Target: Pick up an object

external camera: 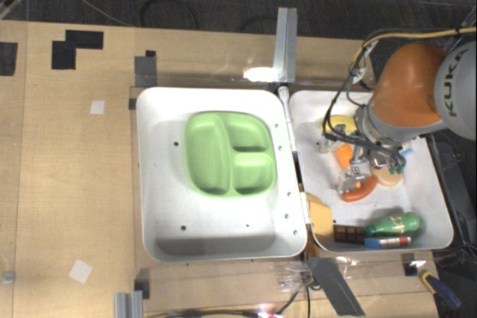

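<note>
- Left bin (160, 182): a green divided tray (227, 153) lies alone, well apart from the action.
- Right bin (436, 212): the pincer (358, 171) hangs low over an orange-red object (359, 192); whether it is apart or together I cannot tell.
- A green bottle (393, 223) rests nearby.
- Judged stage: descent to grasp; next comes closing and lifting.

Two bins side by side
The gripper (359, 173) hangs in the right bin (440, 199); left of it, a divided tray (227, 153) lies in the left bin (160, 182).
</note>
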Available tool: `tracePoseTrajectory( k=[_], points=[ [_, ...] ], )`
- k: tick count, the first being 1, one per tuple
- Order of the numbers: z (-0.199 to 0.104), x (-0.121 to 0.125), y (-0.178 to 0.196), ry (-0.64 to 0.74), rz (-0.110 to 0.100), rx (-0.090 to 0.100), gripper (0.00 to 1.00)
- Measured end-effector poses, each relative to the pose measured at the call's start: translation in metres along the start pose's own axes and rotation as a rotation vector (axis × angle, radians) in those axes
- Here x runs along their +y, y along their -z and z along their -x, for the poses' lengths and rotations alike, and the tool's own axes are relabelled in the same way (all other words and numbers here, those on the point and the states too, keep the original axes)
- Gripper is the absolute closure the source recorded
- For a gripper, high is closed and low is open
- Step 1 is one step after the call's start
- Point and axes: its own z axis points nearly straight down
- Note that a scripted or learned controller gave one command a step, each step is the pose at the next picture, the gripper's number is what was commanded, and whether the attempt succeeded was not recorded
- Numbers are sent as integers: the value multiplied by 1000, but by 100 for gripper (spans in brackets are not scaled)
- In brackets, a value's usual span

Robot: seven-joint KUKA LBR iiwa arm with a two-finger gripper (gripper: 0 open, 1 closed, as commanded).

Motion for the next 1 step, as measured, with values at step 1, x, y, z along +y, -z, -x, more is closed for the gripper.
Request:
tracePoseTrajectory(
  k=[1],
  points=[
    [-59,16,2,-65,-1,-3,0]
  ],
)
